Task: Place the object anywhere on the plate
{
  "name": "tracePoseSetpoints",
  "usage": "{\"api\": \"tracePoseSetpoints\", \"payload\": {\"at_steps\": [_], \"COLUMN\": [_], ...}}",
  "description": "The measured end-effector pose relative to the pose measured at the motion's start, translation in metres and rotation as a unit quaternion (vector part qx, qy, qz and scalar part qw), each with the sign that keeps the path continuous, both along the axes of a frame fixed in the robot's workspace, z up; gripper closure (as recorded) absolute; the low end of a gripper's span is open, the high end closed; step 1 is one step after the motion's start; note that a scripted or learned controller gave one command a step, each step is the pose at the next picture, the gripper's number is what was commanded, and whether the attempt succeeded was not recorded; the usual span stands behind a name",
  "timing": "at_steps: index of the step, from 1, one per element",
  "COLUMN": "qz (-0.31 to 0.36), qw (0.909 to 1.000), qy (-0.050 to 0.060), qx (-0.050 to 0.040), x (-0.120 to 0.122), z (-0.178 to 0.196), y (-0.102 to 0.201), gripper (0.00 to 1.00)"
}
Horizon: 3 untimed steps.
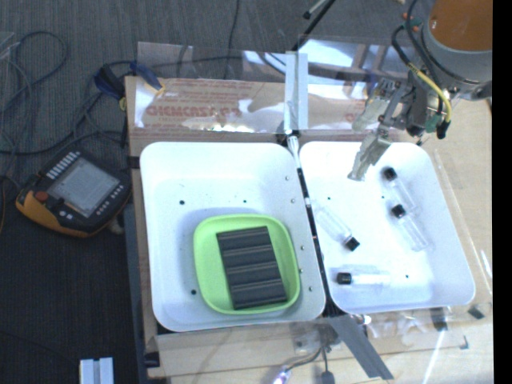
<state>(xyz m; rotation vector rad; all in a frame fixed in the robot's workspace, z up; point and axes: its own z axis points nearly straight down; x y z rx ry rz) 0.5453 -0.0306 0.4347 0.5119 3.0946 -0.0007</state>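
Dark ribbed block (252,267) sits flat on the green plate (205,254), lower middle of the frame, inside the left white bin (164,182). Over in the right bin (448,238) lie several clear vials with black caps: one near the divider at centre (339,232), one low in the bin (364,278), two more toward the right side (406,222) and (395,179). The gripper (366,158) hangs above the upper part of the right bin, slanting down to the left, nothing visibly between its fingers; whether they are apart or together, I cannot tell. Upper right, the arm's orange band (460,10). Far left on the dark floor, a handheld control pad (74,192) with cables.
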Motion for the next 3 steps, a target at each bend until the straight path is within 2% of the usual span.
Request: {"api": "tracePoseSetpoints", "payload": {"at_steps": [1,2,3], "qz": [-0.065,-0.082,0.015], "qw": [0.9979,0.9966,0.9999], "qy": [0.0,0.0,0.0], "qx": [0.0003,0.0006,-0.0005], "x": [-0.021,-0.06,-0.061], "z": [0.0,0.0,0.0], "y": [-0.036,-0.043,-0.068], "gripper": [0.0,0.0,0.0]}}
